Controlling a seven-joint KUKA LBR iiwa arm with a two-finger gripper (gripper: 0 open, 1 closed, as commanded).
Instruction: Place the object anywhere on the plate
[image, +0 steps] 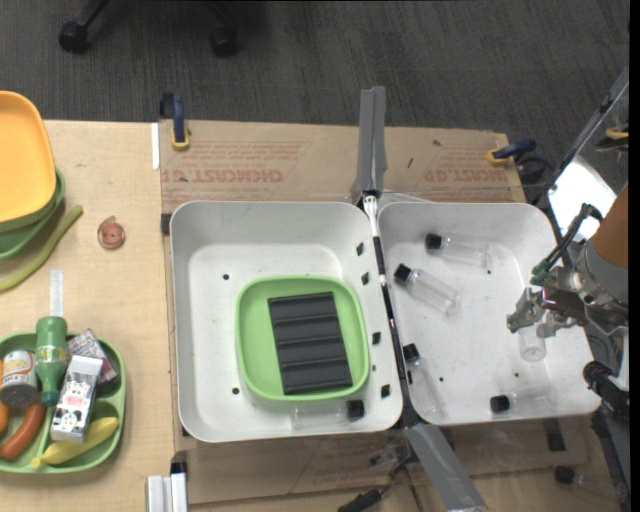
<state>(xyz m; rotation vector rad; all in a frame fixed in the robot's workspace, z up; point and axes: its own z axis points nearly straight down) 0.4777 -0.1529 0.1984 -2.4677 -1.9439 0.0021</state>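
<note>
End effector (532, 322) sits at the right bin's (470, 385) far edge; finger state cannot be determined. A clear vial (533, 345) lies directly beneath, partly obscured.

Dark grey carpet (300, 50) covers the floor beyond the bench, with black chair casters (75, 38) at its top edge. The bench (100, 180) is pale wood; brown cardboard (270, 165) lies flat on it, pinned by 2 clamps (176, 125). Light is even.
</note>
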